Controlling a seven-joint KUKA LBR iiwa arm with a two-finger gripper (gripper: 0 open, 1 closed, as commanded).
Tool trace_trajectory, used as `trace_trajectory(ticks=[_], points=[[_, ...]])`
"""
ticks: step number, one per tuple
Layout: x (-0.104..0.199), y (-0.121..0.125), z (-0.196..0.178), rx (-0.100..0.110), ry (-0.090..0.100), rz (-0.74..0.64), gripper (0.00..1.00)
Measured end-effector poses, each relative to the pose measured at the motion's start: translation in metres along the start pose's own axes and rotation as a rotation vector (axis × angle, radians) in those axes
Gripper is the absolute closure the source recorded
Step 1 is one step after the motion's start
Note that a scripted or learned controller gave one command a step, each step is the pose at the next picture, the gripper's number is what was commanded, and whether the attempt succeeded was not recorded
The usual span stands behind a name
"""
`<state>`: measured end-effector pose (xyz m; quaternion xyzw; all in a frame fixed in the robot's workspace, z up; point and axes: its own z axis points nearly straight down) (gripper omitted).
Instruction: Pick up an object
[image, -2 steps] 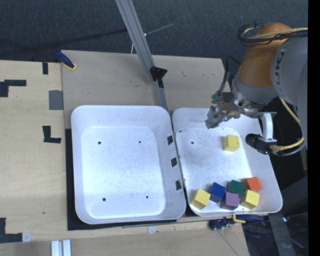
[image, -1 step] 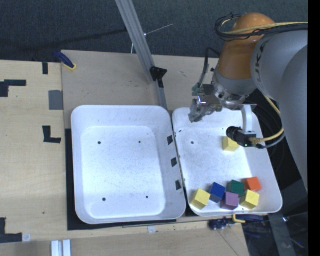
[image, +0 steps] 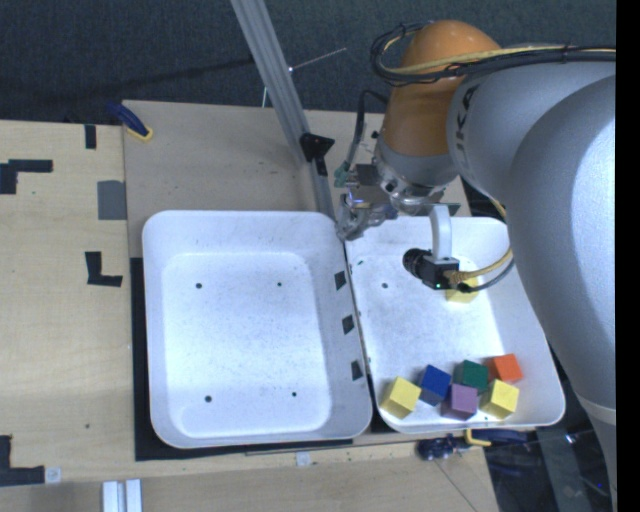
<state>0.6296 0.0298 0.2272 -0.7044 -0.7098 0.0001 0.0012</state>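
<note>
the gripper (image: 358, 218) hangs over the far left corner of the right bin (image: 405, 330), just by the rim where the two bins meet; whether it is wide or narrow cannot be told from this angle, and nothing shows in its grasp. the blocks lie well apart from it, bunched along the near edge of the right bin. from left to right: a left yellow block (image: 402, 397), a blue block (image: 435, 381), a purple block (image: 463, 401) with a green block (image: 470, 374) just behind it, a right yellow block (image: 503, 398), and an orange block (image: 507, 367) at the far right. they are small, plain coloured cubes, set close or touching. the left bin (image: 240, 330) sits beside it on the pale wooden bench (image: 220, 150).
</note>
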Motion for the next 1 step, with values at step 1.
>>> trace_trajectory(ticks=[1], points=[[0.0551,-0.0018,0.0021,0.000,0.000,0.001,1.00]])
